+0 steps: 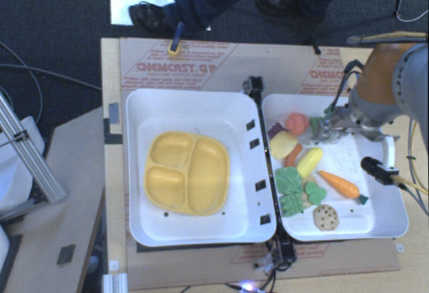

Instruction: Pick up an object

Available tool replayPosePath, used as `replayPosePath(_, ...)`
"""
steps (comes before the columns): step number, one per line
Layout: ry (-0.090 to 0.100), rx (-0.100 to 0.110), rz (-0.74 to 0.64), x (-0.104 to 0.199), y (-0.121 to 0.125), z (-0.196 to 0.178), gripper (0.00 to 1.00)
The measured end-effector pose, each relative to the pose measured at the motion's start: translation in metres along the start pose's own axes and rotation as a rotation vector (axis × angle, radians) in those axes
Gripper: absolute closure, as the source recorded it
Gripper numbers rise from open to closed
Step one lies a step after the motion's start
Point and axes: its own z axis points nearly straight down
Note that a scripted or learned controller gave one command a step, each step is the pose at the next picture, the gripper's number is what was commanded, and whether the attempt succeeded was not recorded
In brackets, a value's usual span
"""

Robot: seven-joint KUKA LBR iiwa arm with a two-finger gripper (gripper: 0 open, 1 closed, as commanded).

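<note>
Two white bins sat side by side on tabletop [221, 57]. Left bin [134, 151] carried yellow divided plate [188, 172] near its centre. Right bin [385, 214] carried toy food: green lettuce [290, 191] by near-left corner, carrot [340, 185] mid-bin, corn cob [309, 161] beside yellow lemon-like piece [283, 145], red tomato [296, 123] at far-left, cookie [326, 217] at near edge. Tool [323, 129] hung over far part of right bin, just beside tomato; grip state: cannot tell.

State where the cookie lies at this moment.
The cookie lies in the right bin, near its front edge, just below the green leafy toys and left of the carrot's tip.
</note>
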Motion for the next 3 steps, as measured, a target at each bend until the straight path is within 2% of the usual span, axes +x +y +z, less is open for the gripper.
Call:
replayPosePath(1, 0.003, -0.002, -0.010, 0.071, 0.053, -0.010, 1.00)
replayPosePath(2, -0.003, 0.000, 0.005, -0.011, 0.049, -0.002, 1.00)
replayPosePath(3, -0.004, -0.019, 0.002, -0.048, 0.015, 0.002, 1.00)
